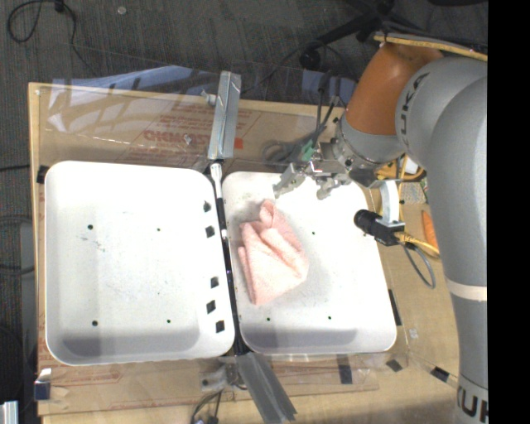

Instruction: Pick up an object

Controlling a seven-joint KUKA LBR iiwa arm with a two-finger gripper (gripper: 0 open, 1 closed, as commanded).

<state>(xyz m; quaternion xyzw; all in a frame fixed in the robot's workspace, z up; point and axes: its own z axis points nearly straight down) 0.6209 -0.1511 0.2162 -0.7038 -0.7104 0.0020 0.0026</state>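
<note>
A dark grey carpeted floor (124,41) strewn with black cables (50,21) surrounds a pale bench (422,331), whose far part is covered by a clear plastic sheet (108,108). Under the sheet runs a line of red printing (178,132), well to the left of the gripper and a little beyond it; it appears turned away from the camera and is too blurred to read. The gripper (305,185) hangs over the far edge of the right bin (352,281), its two fingers (286,180) spread apart with nothing between them, so it grasps nothing. The pink cloth (269,252), the only loose thing in the bins, lies crumpled in the right bin on the near side of the gripper and slightly to its left, close beneath the fingertips but apart from them; one folded end of it points up toward the left finger. Further left of the gripper a metal bar (224,116) stands along the seam between the bins, with small black clips (212,283) spaced down that seam beside the cloth. Beyond the seam, well to the gripper's left, sits the left bin (124,273), its white floor marked by a few small dark dots. Behind the gripper, to its right, rises the grey arm (451,166) with its orange band (385,83); the letters "KU" (407,116) of a brand mark can be read on the grey shell just below the band, and part of the same lettering shows again at the lower right.
</note>
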